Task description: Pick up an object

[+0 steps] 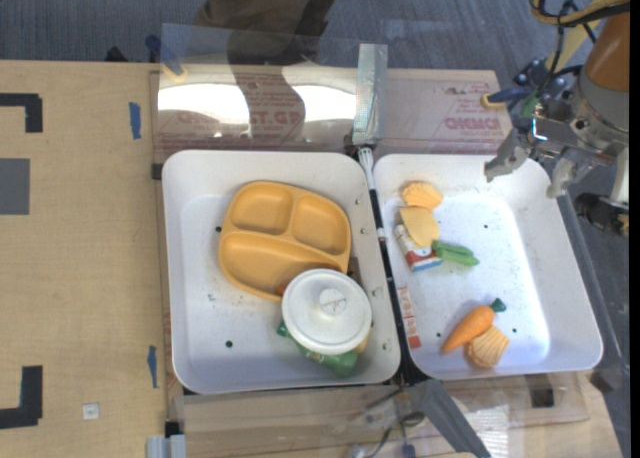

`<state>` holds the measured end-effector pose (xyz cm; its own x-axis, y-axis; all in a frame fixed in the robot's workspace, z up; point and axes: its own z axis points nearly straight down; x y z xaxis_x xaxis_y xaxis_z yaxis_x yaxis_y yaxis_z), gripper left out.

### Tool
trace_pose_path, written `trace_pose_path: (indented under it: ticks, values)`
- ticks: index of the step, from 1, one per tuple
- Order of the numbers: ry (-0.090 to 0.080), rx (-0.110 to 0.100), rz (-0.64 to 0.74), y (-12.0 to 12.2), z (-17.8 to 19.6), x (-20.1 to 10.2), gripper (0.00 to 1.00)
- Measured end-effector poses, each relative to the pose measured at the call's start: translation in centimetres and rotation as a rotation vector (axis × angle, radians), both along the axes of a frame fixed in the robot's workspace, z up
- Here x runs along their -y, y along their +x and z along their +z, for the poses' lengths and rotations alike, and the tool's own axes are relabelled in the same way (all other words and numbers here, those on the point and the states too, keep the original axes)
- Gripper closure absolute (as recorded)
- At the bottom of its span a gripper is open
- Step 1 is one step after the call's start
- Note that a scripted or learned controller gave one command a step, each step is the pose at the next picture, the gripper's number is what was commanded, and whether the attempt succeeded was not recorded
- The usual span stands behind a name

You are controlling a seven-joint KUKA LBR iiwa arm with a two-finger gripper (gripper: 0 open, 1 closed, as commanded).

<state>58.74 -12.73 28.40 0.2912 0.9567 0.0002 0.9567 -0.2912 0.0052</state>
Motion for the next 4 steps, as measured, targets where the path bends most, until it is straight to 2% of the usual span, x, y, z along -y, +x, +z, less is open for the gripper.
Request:
trace_pose_path:
  ticks: [1, 2, 3, 4]
  values:
    - [-0.001, -0.001, 0.002, 0.0, 0.9, -0.1, 1.0]
    - [0.001, -0.004, -0.101, 8.0, 4.4, -4.4, 1.0]
    - [0.003, -0.018, -0.155, 6.6, -13.2, -3.5, 1.0]
    - [0.002, -0.007, -0.153, 6.9, -12.6, -3.5, 0.0]
